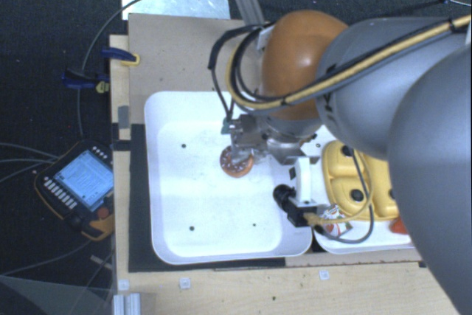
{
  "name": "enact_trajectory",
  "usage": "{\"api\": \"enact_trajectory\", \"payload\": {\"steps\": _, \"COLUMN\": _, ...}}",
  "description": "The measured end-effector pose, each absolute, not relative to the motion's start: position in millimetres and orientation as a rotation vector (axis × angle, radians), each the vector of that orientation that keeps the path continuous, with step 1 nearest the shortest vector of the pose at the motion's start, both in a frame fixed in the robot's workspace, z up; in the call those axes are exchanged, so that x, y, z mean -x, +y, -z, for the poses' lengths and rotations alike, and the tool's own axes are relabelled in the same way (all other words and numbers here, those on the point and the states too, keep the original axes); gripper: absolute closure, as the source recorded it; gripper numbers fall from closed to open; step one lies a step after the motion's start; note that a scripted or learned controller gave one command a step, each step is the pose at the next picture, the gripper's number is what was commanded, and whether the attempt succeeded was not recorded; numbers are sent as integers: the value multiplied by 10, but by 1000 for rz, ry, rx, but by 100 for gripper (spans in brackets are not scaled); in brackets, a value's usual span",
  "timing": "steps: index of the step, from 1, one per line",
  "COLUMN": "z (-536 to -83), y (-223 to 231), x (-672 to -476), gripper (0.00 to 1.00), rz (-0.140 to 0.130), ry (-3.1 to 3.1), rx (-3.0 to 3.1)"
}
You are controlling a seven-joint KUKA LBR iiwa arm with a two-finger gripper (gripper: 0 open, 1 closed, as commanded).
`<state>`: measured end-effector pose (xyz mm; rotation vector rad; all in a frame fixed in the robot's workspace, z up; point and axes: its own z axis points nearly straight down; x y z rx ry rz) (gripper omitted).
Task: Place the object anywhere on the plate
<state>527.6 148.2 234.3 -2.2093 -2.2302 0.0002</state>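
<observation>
Far out to the left of my gripper (pixel 240 145) lies a handheld pendant (pixel 77 184), off the bench and of no concern. Nearer, the left bin (pixel 184 195) spreads its white floor below and to the left of my tool. Directly under the gripper, touching or nearly so, sits a small round reddish-brown piece (pixel 237 164); I take it for the task's thing, though I cannot tell whether it is the object or a little plate. My wrist hides the tool's tip, so I cannot tell if it is apart, together or clamped. To do this step well, I would keep centred over that piece and go straight down. To my right a yellow moulded item (pixel 365 177) rests in the right bin (pixel 369 246); I should stay off it.
</observation>
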Motion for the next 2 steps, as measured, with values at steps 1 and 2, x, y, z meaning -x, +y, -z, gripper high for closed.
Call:
{"api": "enact_trajectory", "payload": {"steps": 1, "z": -2172, "y": 2026, "x": -5183, "gripper": 100, "rz": -1, "ry": -2231, "rx": 2209}}
{"api": "enact_trajectory", "payload": {"steps": 2, "z": -2181, "y": 1994, "x": -5192, "gripper": 0, "rz": 0, "ry": -2225, "rx": 2216}}
